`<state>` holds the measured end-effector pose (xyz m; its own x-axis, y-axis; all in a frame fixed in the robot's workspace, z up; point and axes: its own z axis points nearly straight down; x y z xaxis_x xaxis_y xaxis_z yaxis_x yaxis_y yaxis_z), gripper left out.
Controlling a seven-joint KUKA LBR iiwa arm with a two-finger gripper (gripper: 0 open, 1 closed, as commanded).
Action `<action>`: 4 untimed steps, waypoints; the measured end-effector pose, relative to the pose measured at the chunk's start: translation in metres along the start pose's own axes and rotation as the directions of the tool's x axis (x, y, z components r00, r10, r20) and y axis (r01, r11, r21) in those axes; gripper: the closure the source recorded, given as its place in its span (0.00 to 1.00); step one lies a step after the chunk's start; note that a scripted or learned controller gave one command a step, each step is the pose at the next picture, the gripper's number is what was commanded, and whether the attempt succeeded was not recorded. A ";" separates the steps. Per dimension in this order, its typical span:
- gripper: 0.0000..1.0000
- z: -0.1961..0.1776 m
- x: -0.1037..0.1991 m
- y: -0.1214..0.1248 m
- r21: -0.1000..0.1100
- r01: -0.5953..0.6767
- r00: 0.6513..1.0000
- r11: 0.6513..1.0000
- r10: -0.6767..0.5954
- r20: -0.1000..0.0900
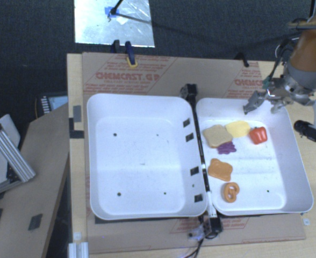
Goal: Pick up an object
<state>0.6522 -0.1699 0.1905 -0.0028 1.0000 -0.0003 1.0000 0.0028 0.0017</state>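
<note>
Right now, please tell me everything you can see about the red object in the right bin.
The red object looks like a small toy pepper of glossy plastic, red with a little green at its top. It lies on the floor of the right bin, toward the far right side. A yellow piece sits just left of it, close, perhaps touching. The gripper hangs above and beyond it, apart from it.
</note>
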 end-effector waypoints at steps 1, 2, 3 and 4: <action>0.00 -0.140 -0.021 0.019 -0.016 0.003 1.000 1.000 -0.003 0.006; 0.00 -0.356 0.035 0.017 -0.019 0.007 1.000 1.000 -0.007 0.004; 1.00 -0.357 0.033 0.017 -0.007 0.007 1.000 1.000 -0.007 0.003; 1.00 -0.344 0.142 0.004 0.000 0.012 1.000 1.000 -0.012 -0.003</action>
<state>0.6552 -0.0281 0.5346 -0.0143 0.9999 0.0030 0.9999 0.0143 0.0015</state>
